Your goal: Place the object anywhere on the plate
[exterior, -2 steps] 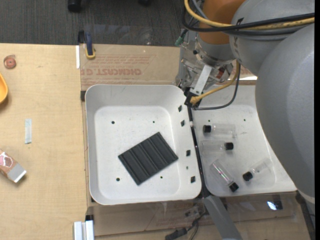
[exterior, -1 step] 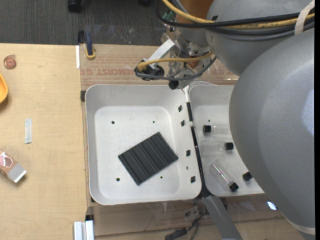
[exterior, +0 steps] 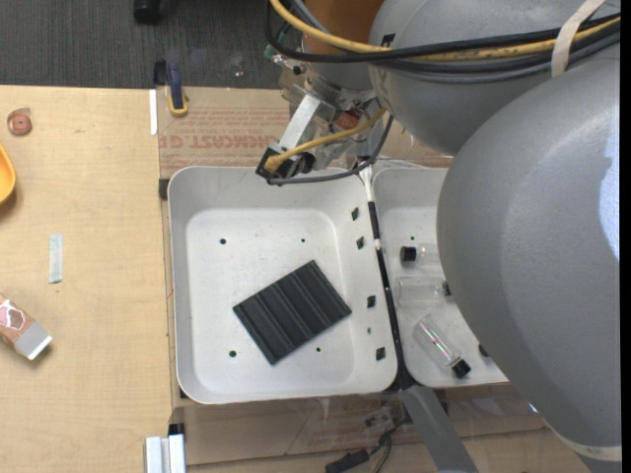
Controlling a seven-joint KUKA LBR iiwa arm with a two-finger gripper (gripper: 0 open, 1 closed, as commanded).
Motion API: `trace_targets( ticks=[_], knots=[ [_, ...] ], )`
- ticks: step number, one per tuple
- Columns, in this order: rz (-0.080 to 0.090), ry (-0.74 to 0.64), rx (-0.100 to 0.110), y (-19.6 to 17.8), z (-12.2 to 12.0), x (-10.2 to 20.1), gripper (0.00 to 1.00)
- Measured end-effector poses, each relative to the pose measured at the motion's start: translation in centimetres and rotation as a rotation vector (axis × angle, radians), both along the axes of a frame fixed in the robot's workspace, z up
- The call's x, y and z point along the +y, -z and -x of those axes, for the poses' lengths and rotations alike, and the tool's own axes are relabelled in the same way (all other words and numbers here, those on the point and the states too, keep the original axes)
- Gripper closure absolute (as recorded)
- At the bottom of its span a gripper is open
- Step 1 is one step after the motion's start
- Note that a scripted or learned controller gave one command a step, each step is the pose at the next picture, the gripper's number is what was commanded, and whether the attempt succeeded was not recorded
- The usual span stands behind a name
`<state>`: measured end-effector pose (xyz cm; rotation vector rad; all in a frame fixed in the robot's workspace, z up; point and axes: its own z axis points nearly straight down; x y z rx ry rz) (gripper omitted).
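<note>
The arm (exterior: 513, 166) hides the right bin (exterior: 419, 294); the tool's state is unclear.

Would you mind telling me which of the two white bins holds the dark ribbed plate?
The left bin holds the dark ribbed plate, lying flat and skewed. The right bin holds small clear items instead.
</note>
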<state>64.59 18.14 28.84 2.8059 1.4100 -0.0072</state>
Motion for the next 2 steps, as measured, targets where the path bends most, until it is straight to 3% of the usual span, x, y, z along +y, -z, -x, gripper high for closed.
trace_targets(
  ticks=[1, 2],
  knots=[
    [-0.002, -0.399, 0.002, -3.1, 8.0, -4.3, 1.0],
    [-0.004, -0.829, 0.003, -0.7, 9.5, -8.6, 1.0]
  ],
)
